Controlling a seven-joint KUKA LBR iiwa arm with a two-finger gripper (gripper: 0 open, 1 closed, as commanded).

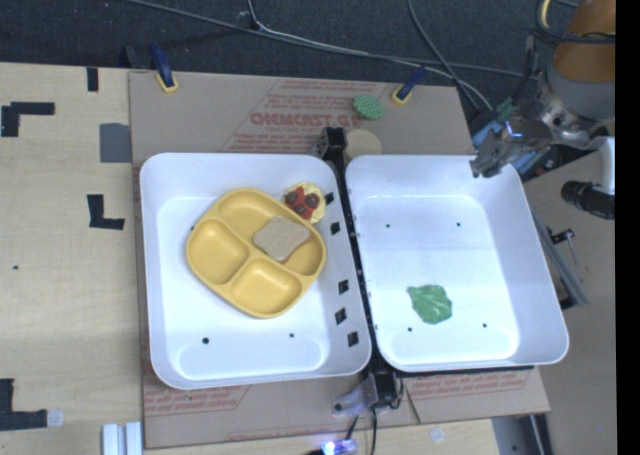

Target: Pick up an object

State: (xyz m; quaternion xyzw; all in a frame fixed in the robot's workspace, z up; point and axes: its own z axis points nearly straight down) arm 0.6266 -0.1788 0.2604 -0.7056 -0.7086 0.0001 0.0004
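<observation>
Green lump [430, 303] lies in right bin [520, 243]; gripper [488, 161] hovers over its far corner, jaws' state unclear.

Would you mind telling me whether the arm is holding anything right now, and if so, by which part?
Nothing is held. The gripper hangs over the top right corner of the right bin, apart from the green leafy item lying on that bin's floor.
</observation>
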